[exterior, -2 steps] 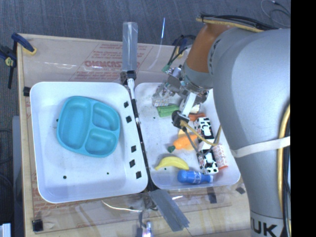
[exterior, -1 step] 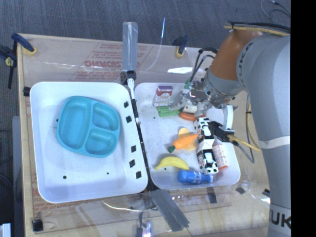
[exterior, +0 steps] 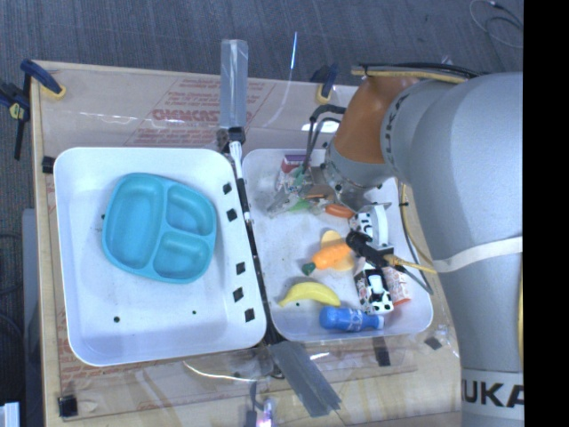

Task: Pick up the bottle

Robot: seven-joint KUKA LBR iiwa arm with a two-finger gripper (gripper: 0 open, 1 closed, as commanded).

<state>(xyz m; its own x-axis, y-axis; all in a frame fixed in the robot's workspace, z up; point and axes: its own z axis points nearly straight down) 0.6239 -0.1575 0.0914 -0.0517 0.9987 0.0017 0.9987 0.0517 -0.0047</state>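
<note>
A blue bottle [exterior: 350,319] lies on its side along the near edge of the right bin [exterior: 276,318], just right of a yellow banana [exterior: 308,294]. My gripper [exterior: 283,194] is low in the far left part of that same bin, well away from the bottle. The grey arm and its orange band [exterior: 369,132] hang over the bin's far right corner and hide what lies under them.
An orange toy [exterior: 333,256], a black-and-white cow figure [exterior: 377,292], a small orange piece [exterior: 339,210] and a packet [exterior: 292,163] share the right bin. A light blue divided plate [exterior: 160,227] sits in the left bin [exterior: 80,327].
</note>
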